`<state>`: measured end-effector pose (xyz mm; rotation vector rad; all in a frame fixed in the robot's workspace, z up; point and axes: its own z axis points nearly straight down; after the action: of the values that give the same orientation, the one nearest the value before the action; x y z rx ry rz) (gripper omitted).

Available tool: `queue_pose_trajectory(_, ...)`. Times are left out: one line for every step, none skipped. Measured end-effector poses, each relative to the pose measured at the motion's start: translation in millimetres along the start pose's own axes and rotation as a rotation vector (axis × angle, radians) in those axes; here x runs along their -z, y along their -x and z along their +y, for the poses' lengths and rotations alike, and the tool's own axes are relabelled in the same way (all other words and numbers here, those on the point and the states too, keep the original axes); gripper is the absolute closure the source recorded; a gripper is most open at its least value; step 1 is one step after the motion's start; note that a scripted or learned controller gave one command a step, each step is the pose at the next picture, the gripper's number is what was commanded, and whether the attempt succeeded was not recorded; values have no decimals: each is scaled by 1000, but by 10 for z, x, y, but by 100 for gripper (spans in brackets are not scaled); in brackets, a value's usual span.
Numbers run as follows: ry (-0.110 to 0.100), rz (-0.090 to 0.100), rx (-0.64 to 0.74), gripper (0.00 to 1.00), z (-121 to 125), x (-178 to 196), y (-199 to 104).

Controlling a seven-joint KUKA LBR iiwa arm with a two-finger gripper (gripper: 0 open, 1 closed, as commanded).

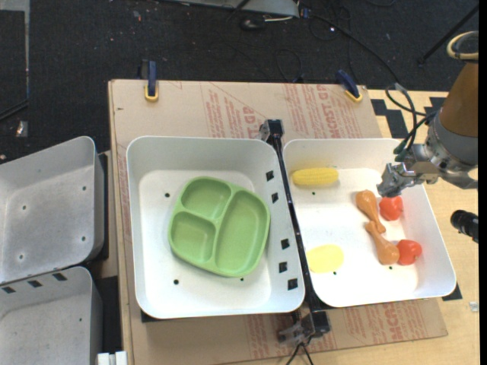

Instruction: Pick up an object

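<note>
Nearest the camera, along the right bin's (445, 284) front, lie a yellow disc (326, 258) and a red ball (409, 251) touching an orange drumstick-like piece (377, 227). Behind it, the tool (392, 181) hangs just over a second red ball (391, 207); its grip cannot be told. Farther back lies a corn cob (315, 176), crosswise. Left bin (144, 280): green divided plate (219, 225).

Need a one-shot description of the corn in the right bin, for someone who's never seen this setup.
Start at the right bin, the one beside the bin with the green tray. Along its far wall, near the divider, lies the corn cob. It is long and bumpy; the other yellow piece is flat and sits nearer the front.
</note>
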<state>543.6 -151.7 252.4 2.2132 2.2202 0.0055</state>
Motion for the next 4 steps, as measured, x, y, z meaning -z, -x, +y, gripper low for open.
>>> queue_pose_trajectory(-2,0,0,100,14,279,2)
queue_pose_trajectory(-8,4,5,100,152,95,-540)
queue_pose_trajectory(-5,3,5,100,271,137,-1069)
queue_pose_trajectory(-8,4,4,100,308,69,-1625)
